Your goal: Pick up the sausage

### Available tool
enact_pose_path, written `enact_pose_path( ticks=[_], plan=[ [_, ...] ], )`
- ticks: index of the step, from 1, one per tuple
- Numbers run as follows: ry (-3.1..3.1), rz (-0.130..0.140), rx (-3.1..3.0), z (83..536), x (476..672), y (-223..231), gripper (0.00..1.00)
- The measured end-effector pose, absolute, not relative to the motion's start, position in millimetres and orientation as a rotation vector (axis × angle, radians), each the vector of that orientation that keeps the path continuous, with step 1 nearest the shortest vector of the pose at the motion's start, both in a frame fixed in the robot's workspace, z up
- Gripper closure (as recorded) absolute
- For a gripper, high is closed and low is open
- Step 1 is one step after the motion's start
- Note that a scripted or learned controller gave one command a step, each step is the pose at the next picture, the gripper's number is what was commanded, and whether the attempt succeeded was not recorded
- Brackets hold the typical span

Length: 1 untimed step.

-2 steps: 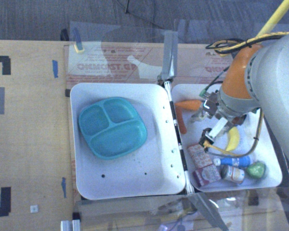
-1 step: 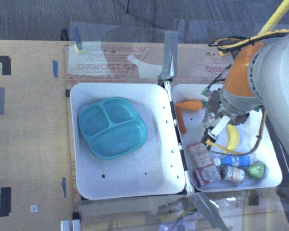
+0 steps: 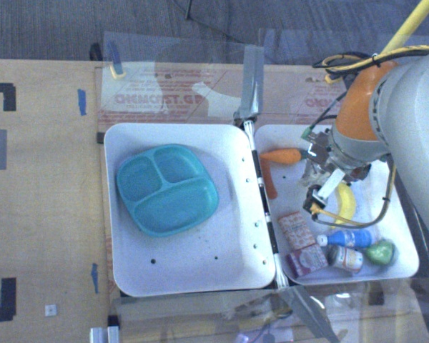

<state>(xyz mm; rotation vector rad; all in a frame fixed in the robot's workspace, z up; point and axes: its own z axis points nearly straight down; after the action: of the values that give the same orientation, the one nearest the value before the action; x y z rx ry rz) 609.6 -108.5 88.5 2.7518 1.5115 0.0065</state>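
**Gripper low in the right-hand bin, sausage lying apart from it by the divider wall**

Arm (image 3: 386, 113) reaches in from the view's right, orange band above the wrist. The gripper (image 3: 320, 195) sits down over the right bin (image 3: 407, 263), pointing toward the near-left of the view. The wrist housing and cables crowd the tool from this angle, so I cannot tell whether it stands open or closed. Nothing is seen caught in it.

Positions taken from the gripper:

- Sausage (image 3: 269, 181): a thin reddish-orange stick off to the view's left of the gripper, clearly apart from it. It lies lengthwise along the bin's left wall, just beside the divider between the two bins.
- Carrot (image 3: 282, 156): left and toward the far side of the gripper, lying crosswise. Its left end is close to the far end of the sausage; I cannot tell whether they touch.
- Banana (image 3: 347, 203): just beside the gripper on the view's right, partly under the wrist.
- Printed packet (image 3: 295, 229): just nearward of the gripper tip, flat on the bin floor. A second, darker packet (image 3: 307, 260) lies nearer still.
- Blue bottle (image 3: 347, 238) on its side, nearward and right. A can (image 3: 347, 258) lies just beyond it, and a green object (image 3: 380, 251) sits in the near-right corner.

Left bin (image 3: 129, 263), well left of the gripper: a teal divided plate (image 3: 166, 189) rests on its floor.
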Motion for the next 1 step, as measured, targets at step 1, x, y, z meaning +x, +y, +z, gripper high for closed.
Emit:
enact_pose_path(
  ticks=[1],
  plan=[
    [1.512,0.006,2.75,98.5,610.0,-108.4,1.0]
  ],
)
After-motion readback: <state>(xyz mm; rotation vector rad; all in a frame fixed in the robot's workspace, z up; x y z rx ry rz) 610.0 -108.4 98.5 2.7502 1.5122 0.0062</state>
